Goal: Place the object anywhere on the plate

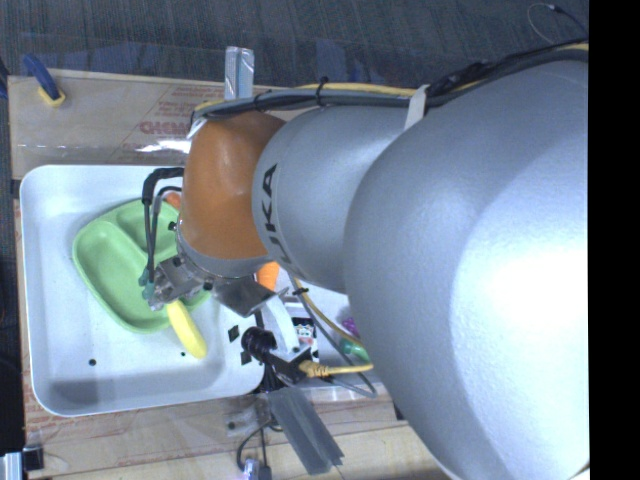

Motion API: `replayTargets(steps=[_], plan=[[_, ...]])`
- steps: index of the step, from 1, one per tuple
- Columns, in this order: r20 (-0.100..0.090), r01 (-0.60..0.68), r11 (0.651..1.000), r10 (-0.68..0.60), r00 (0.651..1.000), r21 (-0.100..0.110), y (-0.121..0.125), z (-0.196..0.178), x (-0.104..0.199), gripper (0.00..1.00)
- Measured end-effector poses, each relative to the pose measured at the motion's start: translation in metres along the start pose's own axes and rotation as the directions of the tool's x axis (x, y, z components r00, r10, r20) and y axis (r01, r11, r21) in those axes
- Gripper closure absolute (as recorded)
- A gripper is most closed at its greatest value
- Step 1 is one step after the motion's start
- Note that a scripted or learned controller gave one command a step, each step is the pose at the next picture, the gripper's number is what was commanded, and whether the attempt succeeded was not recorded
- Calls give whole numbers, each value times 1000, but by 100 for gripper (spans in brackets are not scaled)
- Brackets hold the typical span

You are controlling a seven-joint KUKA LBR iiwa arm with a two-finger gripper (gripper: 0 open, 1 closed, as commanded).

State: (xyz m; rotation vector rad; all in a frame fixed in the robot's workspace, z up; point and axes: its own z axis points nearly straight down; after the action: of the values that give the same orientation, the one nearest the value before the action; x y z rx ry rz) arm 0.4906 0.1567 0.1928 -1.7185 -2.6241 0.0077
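A light green plate (115,258) lies in the left white bin (50,298), with its right part hidden under the arm. My gripper (162,288) hangs over the plate's lower right rim. A yellow, banana-like object (188,331) lies just below the gripper. Its upper end is at the plate's edge and the rest rests on the bin floor. The wrist hides where the gripper and the yellow object meet.
The grey arm with its orange band (225,193) covers most of the right bin. A small orange item (267,274) and green and purple bits (350,340) peek out beneath it. Cables hang near the front bench edge (150,433).
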Motion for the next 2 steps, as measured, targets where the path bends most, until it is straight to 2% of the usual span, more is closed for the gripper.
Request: replayTargets(steps=[1,2], plan=[[6,397,918,-397,918,-7,-56,-102,-94,100],[2,263,965,-263,965,-3,-56,-35,-91,100]])
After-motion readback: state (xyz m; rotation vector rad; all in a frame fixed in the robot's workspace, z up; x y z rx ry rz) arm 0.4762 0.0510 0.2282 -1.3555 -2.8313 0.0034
